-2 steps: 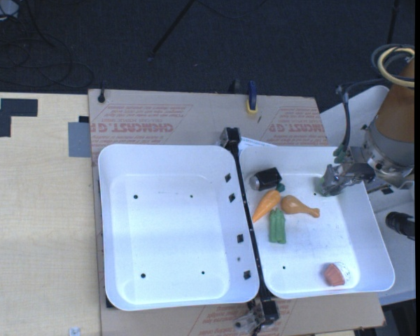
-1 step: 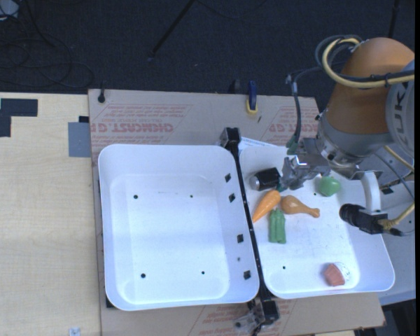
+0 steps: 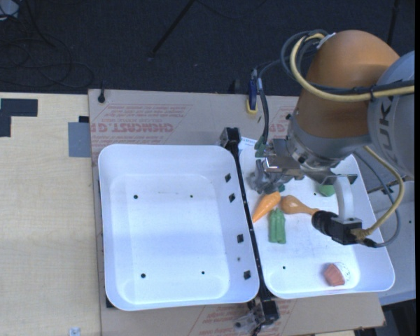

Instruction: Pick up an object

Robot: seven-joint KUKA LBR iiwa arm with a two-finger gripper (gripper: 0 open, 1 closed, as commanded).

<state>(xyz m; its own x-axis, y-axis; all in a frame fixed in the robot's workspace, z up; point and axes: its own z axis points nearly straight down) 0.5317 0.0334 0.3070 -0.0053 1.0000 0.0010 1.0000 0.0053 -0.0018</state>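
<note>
We see the gripper [image 3: 266, 177] low in the right bin [image 3: 378, 275], center-right of frame; can't tell its state. Carrot [image 3: 266, 204] just below it, w/ green piece [image 3: 276, 226] & yellow piece [image 3: 296, 204] beside. Pink block [image 3: 334, 274] lower right.

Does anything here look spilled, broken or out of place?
Nothing stands out. The carrot, green piece, orange-yellow piece and pink piece lie loose in the right bin, below the arm.
</note>
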